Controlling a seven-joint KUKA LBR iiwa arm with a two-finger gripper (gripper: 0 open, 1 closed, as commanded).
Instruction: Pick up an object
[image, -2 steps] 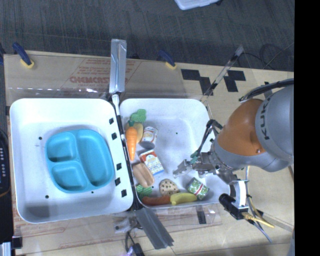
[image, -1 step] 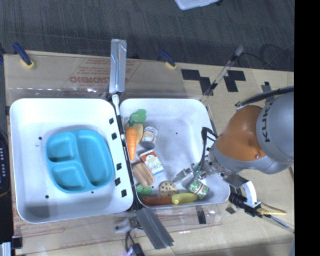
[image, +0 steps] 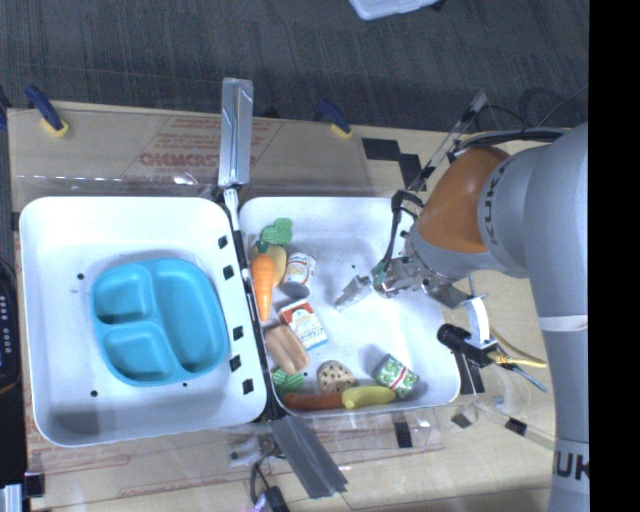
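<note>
The pincer (image: 352, 292) hangs low over bare floor in the right bin (image: 345, 218), holding nothing; whether it is open or shut I cannot tell. Toy foods crowd that bin's left wall, the carton (image: 303, 325) nearest, probably the likeliest target.

In the right bin (image: 345, 215), bare white floor lies open across the upper middle and centre. Its left wall is crowded by a carrot (image: 262, 282), a small can (image: 298, 270), a carton (image: 304, 325) and a hot dog (image: 286, 349). A cookie (image: 336, 375), banana (image: 368, 396) and green can (image: 397, 375) line the near edge. In the left bin (image: 60, 225), a blue divided tray (image: 160, 320) takes the centre, leaving a bare margin around it.
</note>
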